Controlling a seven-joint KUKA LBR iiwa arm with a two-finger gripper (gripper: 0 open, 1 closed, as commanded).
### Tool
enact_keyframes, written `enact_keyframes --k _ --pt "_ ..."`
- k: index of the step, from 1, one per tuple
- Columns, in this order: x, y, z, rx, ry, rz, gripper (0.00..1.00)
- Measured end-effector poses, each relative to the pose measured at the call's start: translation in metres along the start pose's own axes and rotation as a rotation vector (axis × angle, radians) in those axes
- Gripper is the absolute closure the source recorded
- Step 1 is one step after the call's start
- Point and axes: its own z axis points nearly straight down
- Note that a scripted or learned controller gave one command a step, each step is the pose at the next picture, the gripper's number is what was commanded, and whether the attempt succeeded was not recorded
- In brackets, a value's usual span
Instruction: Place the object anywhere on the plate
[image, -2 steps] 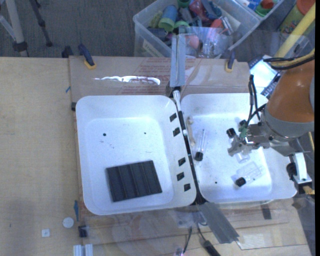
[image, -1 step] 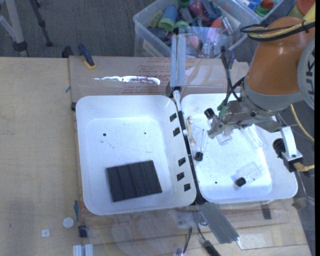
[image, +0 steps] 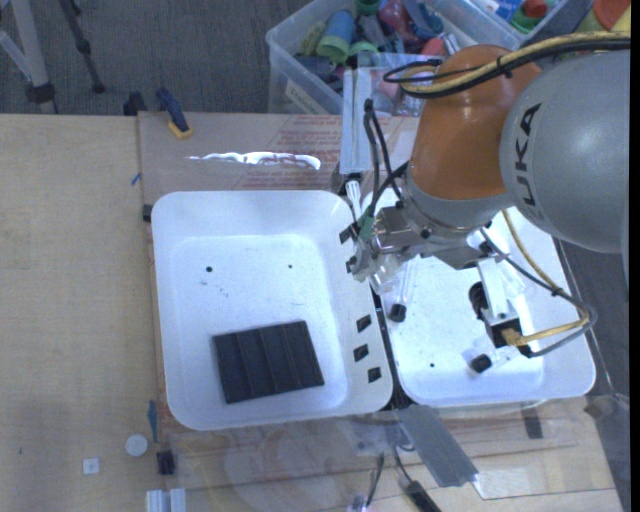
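The black ribbed plate (image: 268, 361) lies flat in the front half of the left bin (image: 190, 225). My gripper (image: 392, 285) hangs over the left edge of the right bin (image: 560, 375), close to the divider between the bins, well to the right of the plate. A small dark piece (image: 397, 313) shows just under the gripper; whether it is held or rests on the bin floor is unclear. The orange band and grey wrist hide most of the gripper from above.
Small black tabs (image: 363, 324) line the divider. A yellow cable (image: 545, 335) and a dark fitting (image: 481, 362) hang over the right bin's floor. A clear tub of coloured toys (image: 340, 45) stands behind the bins. Small bits (image: 135, 446) lie on the bench at front left.
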Motion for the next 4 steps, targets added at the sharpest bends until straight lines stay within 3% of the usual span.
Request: enact_keyframes --k 1,2,3,4 --pt "0.0 0.0 0.0 0.0 0.0 0.0 0.0" --pt "0.0 0.001 -0.01 -0.002 0.0 -0.001 1.0" --pt "0.02 0.017 -0.023 -0.007 -0.002 -0.176 1.0" --pt "0.086 0.038 -0.017 -0.007 -0.002 -0.306 1.0"
